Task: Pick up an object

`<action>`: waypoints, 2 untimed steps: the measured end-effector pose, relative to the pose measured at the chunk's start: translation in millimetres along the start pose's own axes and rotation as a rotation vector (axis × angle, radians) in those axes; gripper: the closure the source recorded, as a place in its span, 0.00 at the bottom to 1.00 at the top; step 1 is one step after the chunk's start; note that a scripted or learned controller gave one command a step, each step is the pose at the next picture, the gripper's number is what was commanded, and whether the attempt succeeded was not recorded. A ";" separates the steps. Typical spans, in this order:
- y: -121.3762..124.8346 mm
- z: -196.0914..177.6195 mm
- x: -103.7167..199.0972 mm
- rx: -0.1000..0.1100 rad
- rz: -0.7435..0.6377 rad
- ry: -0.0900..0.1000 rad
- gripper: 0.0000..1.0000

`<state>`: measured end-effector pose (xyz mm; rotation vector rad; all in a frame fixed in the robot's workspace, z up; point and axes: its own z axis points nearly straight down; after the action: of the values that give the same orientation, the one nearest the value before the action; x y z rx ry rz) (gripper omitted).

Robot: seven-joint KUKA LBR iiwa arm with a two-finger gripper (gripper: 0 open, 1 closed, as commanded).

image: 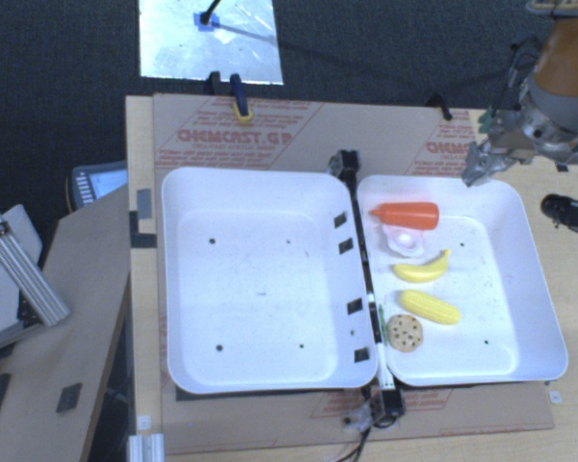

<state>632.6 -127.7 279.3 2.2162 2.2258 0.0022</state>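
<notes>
The right bin (520, 287) holds an orange carrot (406, 215) at its far left. Just below the carrot lies a white egg-like piece (405, 243). A yellow banana (421, 269) sits under that, then a yellow corn cob (430, 307), and a round brown cookie (404, 332) near the bin's front left. My gripper (480, 169) hangs above the far right rim of this bin, to the right of the carrot and well apart from every object. Nothing shows between its fingers.
The left bin (260, 277) stands beside the right one, with a black divider strip (356, 258) between them. A brown board (270, 133) lies under both. A shiny metal sheet (210, 27) lies at the far left, and a grey rail (14, 258) at the left edge.
</notes>
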 end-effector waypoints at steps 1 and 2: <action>-43.3 -33.2 70.5 0.003 0.000 0.000 1.00; -121.3 -44.4 106.1 0.002 0.000 0.000 1.00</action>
<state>510.8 -22.1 323.5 2.2169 2.2275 -0.0005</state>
